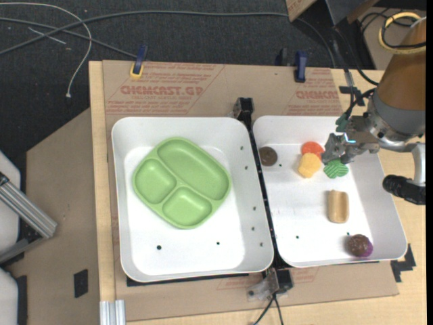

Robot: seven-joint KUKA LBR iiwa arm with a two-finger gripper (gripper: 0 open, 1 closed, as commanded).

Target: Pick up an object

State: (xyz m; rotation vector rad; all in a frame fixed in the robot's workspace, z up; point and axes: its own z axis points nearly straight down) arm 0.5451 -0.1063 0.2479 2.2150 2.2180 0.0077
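The hand (336, 156) sits right above the green toy (336, 170) in the right bin (379, 202). Can't tell if it's open or holding anything. Go straight down, squeeze the toy's middle, w/o bumping the 2 toys beside it.

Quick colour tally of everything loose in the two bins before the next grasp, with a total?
Green: 2, the divided plate in the left bin and a small ridged piece under the gripper
Brown: 1, round piece
Orange-red: 1, round piece
Yellow: 1, block
Tan: 1, oblong piece
Purple: 1, round piece
Total: 7
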